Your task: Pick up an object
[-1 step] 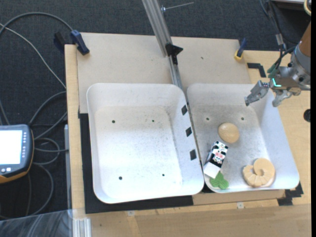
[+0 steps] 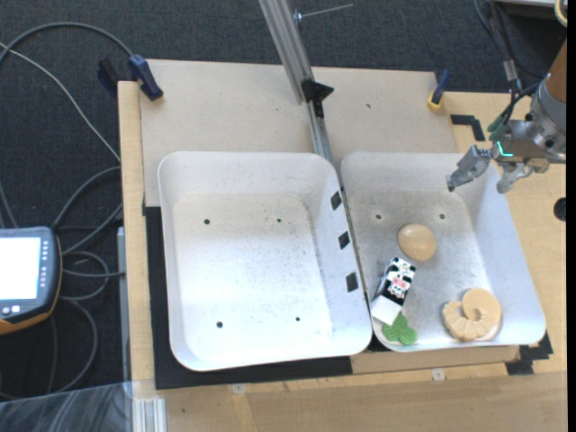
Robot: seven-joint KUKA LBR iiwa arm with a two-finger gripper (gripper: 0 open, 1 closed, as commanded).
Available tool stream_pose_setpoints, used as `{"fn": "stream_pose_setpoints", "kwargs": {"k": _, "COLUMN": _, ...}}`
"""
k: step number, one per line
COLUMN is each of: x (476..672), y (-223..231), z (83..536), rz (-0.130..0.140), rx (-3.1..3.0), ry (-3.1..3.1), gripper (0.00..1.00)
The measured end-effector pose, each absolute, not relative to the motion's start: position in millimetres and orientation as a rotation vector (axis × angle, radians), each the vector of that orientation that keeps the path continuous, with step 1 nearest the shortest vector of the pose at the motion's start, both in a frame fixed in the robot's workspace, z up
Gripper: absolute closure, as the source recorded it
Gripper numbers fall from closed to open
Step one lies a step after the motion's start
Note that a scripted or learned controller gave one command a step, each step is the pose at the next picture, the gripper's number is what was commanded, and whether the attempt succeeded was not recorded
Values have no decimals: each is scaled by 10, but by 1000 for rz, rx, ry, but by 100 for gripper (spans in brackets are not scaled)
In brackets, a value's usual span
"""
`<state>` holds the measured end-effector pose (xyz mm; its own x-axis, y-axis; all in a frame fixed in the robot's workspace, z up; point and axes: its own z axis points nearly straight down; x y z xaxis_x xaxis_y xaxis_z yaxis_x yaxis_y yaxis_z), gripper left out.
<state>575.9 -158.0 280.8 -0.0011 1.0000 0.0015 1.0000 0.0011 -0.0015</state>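
- Gripper (image 2: 487, 174): positioned over the far right corner of the right bin (image 2: 504, 241), fingers spread apart, nothing between them.
- Round tan ball (image 2: 417, 241): lying in the right bin near its middle, well apart from the gripper.
- Black-and-white carton (image 2: 395, 287): lying just below the ball, close to the bin's left wall.
- Green piece (image 2: 400, 333): at the bin's near edge, touching the carton's lower end.
- Tan ring-shaped pastry (image 2: 472, 314): in the near right corner.
- Left bin (image 2: 243, 250): alongside.
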Motion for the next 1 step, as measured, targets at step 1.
{"fn": "stream_pose_setpoints", "kwargs": {"k": 1, "x": 5745, "y": -1606, "z": 2382, "rz": 5, "rx": -2217, "ry": -2218, "gripper": 0}}
